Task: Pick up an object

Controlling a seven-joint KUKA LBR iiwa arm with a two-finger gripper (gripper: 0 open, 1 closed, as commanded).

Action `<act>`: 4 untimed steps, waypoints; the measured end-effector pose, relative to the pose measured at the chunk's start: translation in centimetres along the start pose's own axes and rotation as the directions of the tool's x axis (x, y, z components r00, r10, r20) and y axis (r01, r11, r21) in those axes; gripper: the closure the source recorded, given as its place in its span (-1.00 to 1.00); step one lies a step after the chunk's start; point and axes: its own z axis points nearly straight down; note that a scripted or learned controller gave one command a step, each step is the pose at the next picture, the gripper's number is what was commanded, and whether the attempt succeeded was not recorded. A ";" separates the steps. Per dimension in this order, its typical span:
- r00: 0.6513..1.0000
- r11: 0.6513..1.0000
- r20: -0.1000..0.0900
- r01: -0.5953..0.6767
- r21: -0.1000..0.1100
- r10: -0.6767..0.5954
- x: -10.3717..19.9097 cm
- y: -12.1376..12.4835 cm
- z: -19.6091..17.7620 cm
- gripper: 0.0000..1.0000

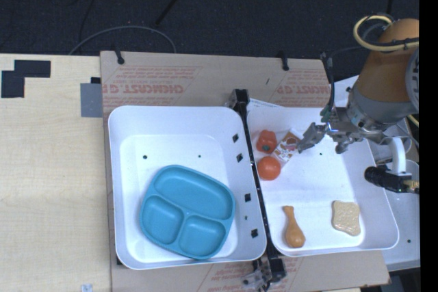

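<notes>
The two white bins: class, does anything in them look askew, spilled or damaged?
Nothing stands out. The blue tray lies flat in the left bin; the tomatoes, chicken leg and bread slice lie apart in the right bin.

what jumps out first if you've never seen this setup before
The big blue divided plate lying in the left bin grabs the eye first. Next is the grey and orange arm reaching in from the right, its gripper low over the right bin close to two small red-orange items near the divider. Toward the front of that bin lie a tan drumstick-shaped piece and a pale bread-like slice.
</notes>
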 end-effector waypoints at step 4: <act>1.000 1.000 0.004 -0.001 -0.016 0.001 0.4 0.9 11.0 -1.00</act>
